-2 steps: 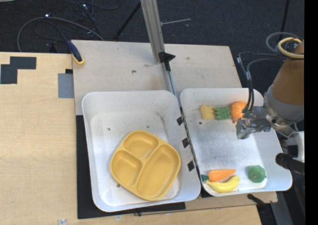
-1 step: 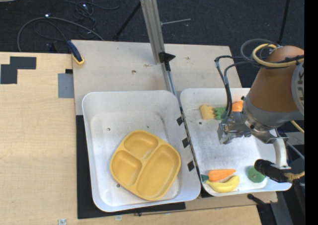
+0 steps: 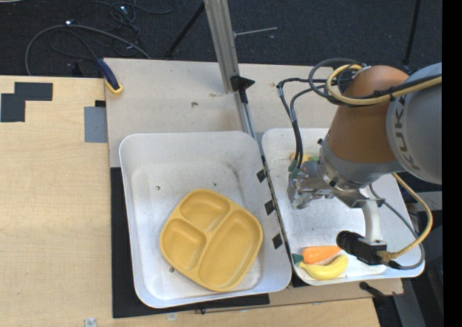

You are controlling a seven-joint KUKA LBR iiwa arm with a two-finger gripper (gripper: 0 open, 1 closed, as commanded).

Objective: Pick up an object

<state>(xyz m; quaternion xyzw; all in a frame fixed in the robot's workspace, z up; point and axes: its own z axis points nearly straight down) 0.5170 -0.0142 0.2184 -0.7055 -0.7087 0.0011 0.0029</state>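
Observation:
My gripper (image 3: pixel 302 193) hangs low over the left middle of the right bin (image 3: pixel 278 146), under the bulky grey and orange wrist. At the bin's front edge an orange carrot (image 3: pixel 320 254) lies against a yellow banana (image 3: pixel 328 268), both well in front of the gripper and apart from it. A small yellowish thing (image 3: pixel 309 159) peeks out behind the wrist, mostly hidden. Nothing can be made out in the gripper.
The left bin (image 3: pixel 137 174) holds a yellow divided plate (image 3: pixel 211 239) toward its front right. A metal post (image 3: pixel 224 37) rises behind the bins. The bare floor of the right bin (image 3: pixel 317 228) lies between the gripper and the carrot.

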